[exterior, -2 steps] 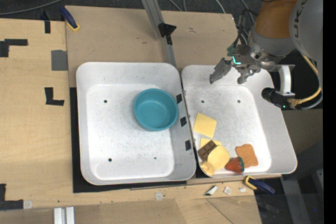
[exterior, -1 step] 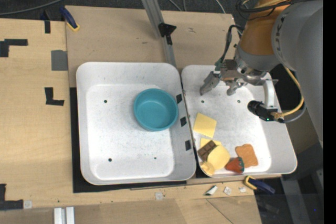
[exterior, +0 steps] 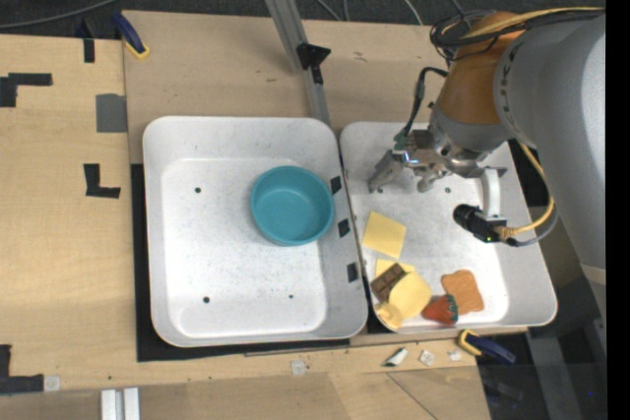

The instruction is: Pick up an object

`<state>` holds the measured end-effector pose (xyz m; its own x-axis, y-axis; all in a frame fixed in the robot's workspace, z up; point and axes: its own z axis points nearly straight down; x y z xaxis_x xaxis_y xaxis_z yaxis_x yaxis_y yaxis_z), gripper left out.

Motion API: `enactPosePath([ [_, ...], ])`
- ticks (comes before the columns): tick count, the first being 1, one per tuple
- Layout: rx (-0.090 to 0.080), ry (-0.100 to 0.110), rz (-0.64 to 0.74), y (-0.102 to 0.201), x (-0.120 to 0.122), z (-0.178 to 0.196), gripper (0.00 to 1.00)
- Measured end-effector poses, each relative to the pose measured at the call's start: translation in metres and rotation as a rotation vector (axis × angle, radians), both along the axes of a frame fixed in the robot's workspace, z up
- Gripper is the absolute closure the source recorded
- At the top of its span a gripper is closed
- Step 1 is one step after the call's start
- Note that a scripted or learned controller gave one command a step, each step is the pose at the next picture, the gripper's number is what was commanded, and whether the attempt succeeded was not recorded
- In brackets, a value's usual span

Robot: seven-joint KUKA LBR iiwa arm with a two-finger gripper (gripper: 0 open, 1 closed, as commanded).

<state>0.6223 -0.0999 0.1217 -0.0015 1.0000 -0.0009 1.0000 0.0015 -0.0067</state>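
Round teal plastic bowl (exterior: 290,204) sits in the left glossy white bin (exterior: 177,241). Metal pincer (exterior: 411,174) hangs splayed, nothing btwn fingers, over right bin (exterior: 522,300), above flat yellow square slice (exterior: 384,235) w/ orange wedge (exterior: 463,291) near front.

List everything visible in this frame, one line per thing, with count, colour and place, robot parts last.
shallow white plastic bins: two, white, side by side on the bench.
round teal bowl: one, teal, left bin, near its right wall.
flat yellow square piece: one, yellow, right bin, left side.
small brown block: one, brown, right bin, below the yellow square.
pale yellow lumpy piece: one, yellow, right bin, near front.
orange toast-like slab: one, orange, right bin, front.
small red piece: one, red, beside the slab.
gripper: one, metallic, over the right bin's rear.
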Motion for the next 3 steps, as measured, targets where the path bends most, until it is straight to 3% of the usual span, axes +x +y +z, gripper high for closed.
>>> enactPosePath([
  [1, -0.001, -0.004, 0.001, 0.001, -0.001, -0.035, 0.00],
  [2, 0.001, -0.004, 0.002, 0.002, 0.000, -0.024, 1.00],
  [3, 0.001, -0.009, 0.000, 0.001, -0.004, 0.019, 1.00],
])
